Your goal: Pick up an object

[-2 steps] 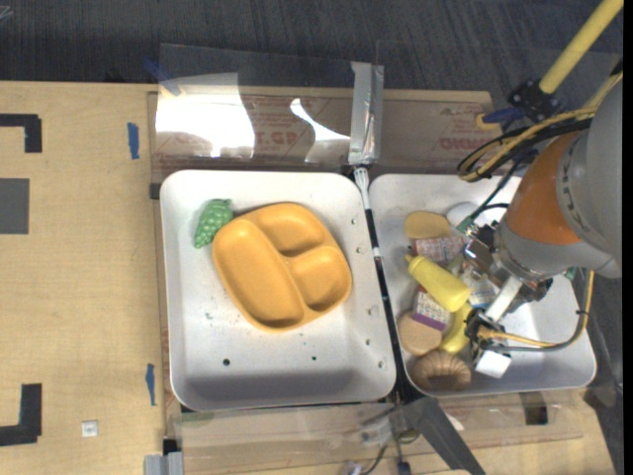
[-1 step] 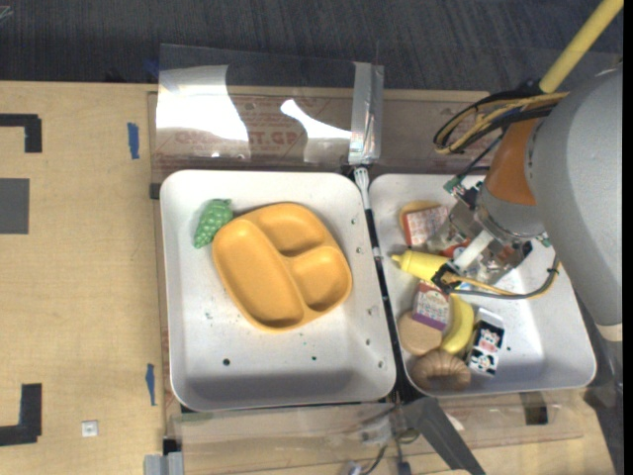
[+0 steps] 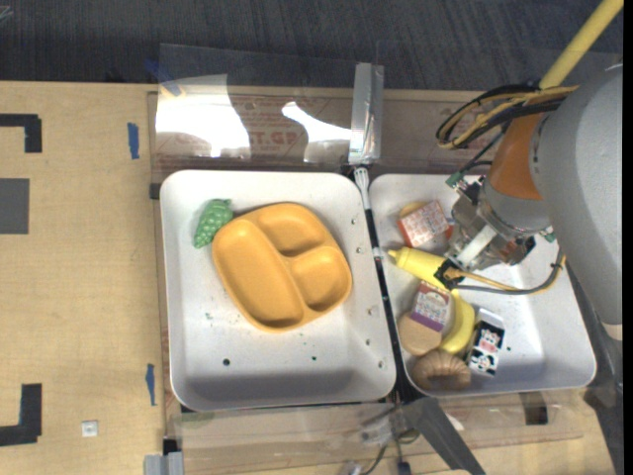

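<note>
we see the arm reaching in from the right, its gripper (image 3: 463, 257) low over the right bin (image 3: 549, 336). we cannot tell whether it is spread or pressed together. just beside it, toward the bin's left wall, lies a yellow bottle (image 3: 413, 259). behind the bottle sits a small red and white box (image 3: 425, 224). nearer us a banana (image 3: 459, 327) curves beside a purple-labelled jar (image 3: 430, 308), with a black and white box (image 3: 487, 345) on its other side and a brown shell (image 3: 442, 369) at the front edge. over in the left bin (image 3: 198, 349) we have a yellow divided plate (image 3: 282, 265) touching green grapes (image 3: 211, 221).
</note>
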`<state>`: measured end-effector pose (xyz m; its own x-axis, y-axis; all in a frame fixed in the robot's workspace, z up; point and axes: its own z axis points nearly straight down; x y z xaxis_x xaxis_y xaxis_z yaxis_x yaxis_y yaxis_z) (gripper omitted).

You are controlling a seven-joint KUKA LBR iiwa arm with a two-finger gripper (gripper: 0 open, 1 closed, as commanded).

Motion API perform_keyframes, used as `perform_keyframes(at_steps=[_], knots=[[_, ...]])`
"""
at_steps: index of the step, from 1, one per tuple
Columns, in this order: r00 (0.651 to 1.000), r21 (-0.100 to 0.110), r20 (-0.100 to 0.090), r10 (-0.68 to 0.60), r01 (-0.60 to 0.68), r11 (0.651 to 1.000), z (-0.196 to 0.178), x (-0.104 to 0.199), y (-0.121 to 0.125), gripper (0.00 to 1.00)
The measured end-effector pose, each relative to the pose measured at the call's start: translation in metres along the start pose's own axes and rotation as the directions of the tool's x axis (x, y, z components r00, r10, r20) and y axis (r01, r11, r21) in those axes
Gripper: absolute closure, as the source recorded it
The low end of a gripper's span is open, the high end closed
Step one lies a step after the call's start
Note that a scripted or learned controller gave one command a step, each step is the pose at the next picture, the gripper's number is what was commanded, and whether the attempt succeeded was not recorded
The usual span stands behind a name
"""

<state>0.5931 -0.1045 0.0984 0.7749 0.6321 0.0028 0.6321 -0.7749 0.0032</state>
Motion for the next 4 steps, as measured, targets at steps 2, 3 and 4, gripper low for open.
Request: perform_keyframes(at_steps=[2, 3, 4], knots=[[0.966, 0.001, -0.005, 0.258, -0.258, 0.966, -0.152, 0.012, -0.004, 1.00], [0.987, 0.003, 0.001, 0.160, -0.160, 0.987, -0.211, 0.089, -0.039, 1.00], [0.987, 0.004, 0.005, 0.163, -0.163, 0.987, -0.209, 0.087, -0.038, 0.00]])
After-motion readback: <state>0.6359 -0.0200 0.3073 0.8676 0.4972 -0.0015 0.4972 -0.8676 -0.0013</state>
